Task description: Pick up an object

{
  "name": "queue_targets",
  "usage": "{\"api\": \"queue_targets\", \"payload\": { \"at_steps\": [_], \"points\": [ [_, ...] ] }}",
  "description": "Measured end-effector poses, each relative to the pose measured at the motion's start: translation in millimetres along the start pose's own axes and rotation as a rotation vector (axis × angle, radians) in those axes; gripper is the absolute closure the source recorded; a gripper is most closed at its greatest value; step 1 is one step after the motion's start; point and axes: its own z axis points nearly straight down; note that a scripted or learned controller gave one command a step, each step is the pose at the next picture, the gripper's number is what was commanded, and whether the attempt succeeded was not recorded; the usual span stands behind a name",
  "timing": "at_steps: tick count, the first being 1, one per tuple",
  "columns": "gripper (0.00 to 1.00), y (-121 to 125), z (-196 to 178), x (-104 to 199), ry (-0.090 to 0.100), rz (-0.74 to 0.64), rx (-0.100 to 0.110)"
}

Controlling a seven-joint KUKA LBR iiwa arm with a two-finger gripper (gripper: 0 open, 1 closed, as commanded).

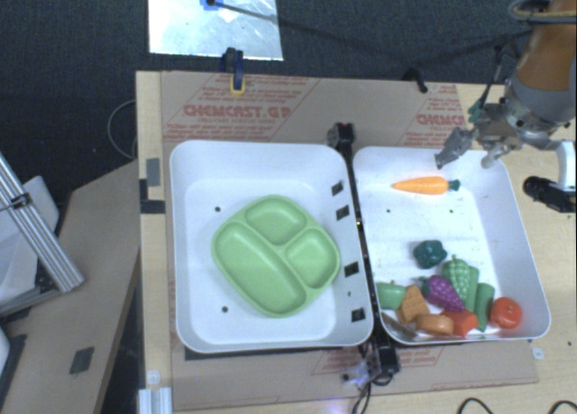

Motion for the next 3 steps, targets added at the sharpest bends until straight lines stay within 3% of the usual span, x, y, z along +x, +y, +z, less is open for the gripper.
{"api": "queue_targets", "payload": {
  "at_steps": [1,3],
  "points": [
    [0.0,2.5,-8.8,0.4,-0.002,-0.003,-0.013],
    [0.0,6.2,102.3,-10.1,-0.002,0.0,-0.009]
  ]
}}
